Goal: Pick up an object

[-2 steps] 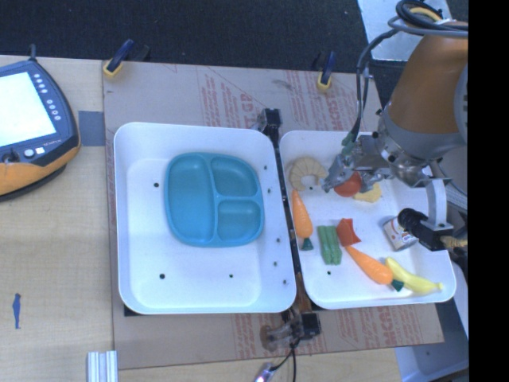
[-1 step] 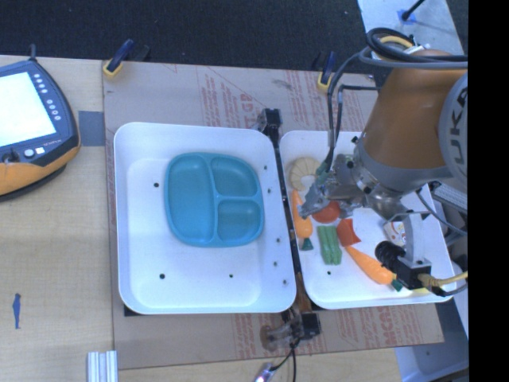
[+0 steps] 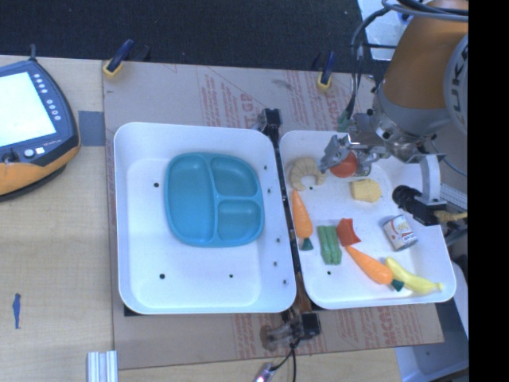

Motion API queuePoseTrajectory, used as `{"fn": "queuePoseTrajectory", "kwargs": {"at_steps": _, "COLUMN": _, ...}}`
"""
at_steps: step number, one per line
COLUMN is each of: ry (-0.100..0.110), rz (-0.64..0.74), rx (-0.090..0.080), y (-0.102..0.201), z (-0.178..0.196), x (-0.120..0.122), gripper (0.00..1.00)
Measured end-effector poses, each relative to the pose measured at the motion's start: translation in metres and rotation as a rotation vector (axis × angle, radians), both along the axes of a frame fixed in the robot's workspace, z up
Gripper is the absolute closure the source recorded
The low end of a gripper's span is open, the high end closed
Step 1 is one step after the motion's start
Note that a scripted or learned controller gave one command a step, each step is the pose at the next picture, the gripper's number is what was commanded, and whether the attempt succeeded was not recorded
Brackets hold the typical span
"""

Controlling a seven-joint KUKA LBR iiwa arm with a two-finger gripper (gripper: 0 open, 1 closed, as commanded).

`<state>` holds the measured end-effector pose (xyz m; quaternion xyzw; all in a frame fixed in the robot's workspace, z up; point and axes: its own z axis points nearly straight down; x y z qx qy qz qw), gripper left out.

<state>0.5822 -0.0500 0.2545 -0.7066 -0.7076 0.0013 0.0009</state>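
Note:
My gripper [image 3: 347, 157] hangs over the back of the right bin [image 3: 318, 293]. Its metal fingers [image 3: 331, 153] stand on either side of a small red round toy [image 3: 344, 166], which sits between them. Beside it to the left lies a beige croissant-like toy [image 3: 305, 172], and to the right a yellow block [image 3: 366, 190]. Further forward in the same bin are an orange carrot [image 3: 301, 215], a green piece [image 3: 329, 243], a red piece [image 3: 347, 231], a second carrot [image 3: 369, 265], a yellow banana [image 3: 413, 278] and a small can [image 3: 400, 232].
The left bin [image 3: 139, 285] holds a blue divided plate [image 3: 215, 199]. A tablet-like pendant [image 3: 32, 126] lies at the far left of the bench. Clamps [image 3: 118, 58] grip the cardboard's back edge. The arm's grey and orange body [image 3: 421, 62] overhangs the right bin's back right corner.

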Motion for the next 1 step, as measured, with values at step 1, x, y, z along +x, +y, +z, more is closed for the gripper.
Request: {"fn": "queuePoseTrajectory", "kwargs": {"at_steps": 1, "ry": 0.002, "rz": 0.006, "rx": 0.001, "y": 0.0811, "z": 0.0114, "x": -0.0726, "gripper": 1.0}}
